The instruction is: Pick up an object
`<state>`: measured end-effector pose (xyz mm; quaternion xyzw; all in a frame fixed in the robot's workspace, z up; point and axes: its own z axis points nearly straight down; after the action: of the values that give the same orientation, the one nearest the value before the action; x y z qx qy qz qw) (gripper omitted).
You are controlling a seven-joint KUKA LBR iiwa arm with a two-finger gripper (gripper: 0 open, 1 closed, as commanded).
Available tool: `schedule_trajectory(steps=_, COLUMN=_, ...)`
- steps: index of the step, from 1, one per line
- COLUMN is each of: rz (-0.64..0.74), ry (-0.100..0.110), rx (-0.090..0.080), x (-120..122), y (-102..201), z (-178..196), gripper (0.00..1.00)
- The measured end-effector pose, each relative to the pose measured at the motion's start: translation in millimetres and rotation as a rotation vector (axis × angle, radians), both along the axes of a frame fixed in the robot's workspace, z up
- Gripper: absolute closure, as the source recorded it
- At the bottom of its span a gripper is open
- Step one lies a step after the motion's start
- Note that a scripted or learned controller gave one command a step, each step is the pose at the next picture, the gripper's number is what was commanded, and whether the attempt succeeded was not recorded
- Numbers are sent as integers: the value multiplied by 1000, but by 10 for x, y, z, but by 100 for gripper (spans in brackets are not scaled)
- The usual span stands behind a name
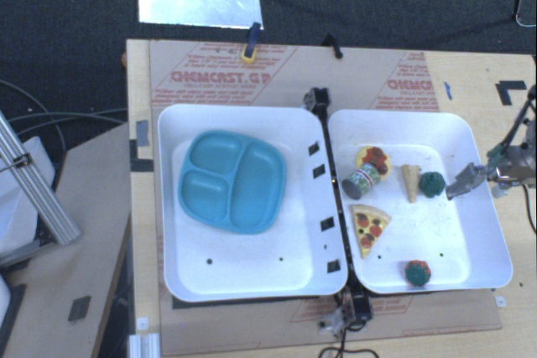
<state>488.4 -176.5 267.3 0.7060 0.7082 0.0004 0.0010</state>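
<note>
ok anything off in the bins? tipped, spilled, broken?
Nothing spilled or broken. The small can lies on its side against a round toy in the right bin. The blue plate sits flat in the left bin.

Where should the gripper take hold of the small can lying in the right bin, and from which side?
Probably across the can's round body at mid-length, coming straight down. It lies on its side, slanting, its upper end touching the round pizza toy, so the fingers should close across the free long sides. The gripper sits off to the right.
</note>
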Motion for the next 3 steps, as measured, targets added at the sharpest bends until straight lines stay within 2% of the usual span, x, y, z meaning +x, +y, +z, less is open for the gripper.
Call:
schedule_trajectory(steps=1, rz=-3, ry=4, rx=0, x=346, y=-304, z=-1869, gripper=0)
schedule_trajectory(steps=2, rz=-4, ry=5, rx=3, x=-12, y=-299, z=-1835, gripper=0)
schedule_trajectory(steps=3, rz=6, ry=1, rx=1, x=173, y=504, z=-1731, gripper=0)
